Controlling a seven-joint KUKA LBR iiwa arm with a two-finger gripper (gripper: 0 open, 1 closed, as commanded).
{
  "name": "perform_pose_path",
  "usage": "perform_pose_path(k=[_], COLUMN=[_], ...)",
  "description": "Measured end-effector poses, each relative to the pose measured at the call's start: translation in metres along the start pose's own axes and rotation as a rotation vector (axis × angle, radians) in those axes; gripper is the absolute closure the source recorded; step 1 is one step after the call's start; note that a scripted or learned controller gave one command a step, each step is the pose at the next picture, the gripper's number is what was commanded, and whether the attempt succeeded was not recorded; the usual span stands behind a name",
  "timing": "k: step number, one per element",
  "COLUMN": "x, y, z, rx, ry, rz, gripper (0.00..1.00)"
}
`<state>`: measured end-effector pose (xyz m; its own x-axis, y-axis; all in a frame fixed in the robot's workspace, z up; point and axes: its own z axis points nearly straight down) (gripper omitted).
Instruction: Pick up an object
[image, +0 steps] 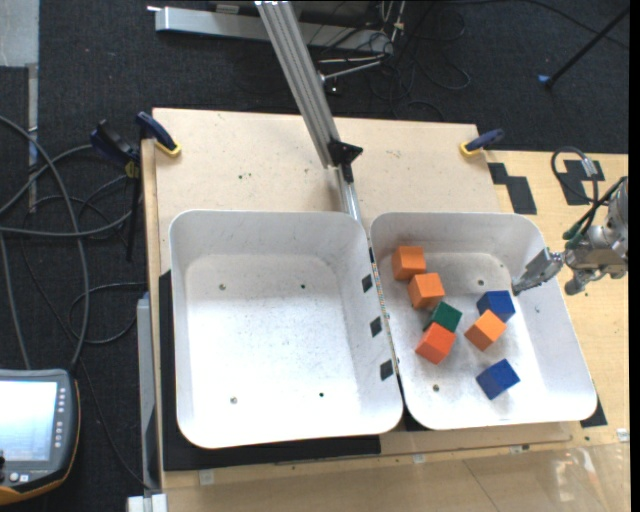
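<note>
Blue cube (497, 378) lying skewed, claw (535, 272) above bin rim (540, 245)

I see my arm come in from the right side. Just a small bit of it shows, a grey metal wrist with some wires on it. My gripper (533, 272) sticks out to the left from the wrist and tips down a little. It looks like a thin grey point. It has nothing in it that I can see.
</note>
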<state>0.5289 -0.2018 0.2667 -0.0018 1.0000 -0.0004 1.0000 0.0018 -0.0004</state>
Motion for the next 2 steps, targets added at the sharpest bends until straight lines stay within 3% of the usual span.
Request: perform_pose_path(k=[1, 2], x=[0.0, 0.006], y=[0.0, 0.003], z=[0.0, 0.045], rx=[0.0, 0.004], ry=[0.0, 0.001], rz=[0.001, 0.001], gripper=[0.0, 0.0])
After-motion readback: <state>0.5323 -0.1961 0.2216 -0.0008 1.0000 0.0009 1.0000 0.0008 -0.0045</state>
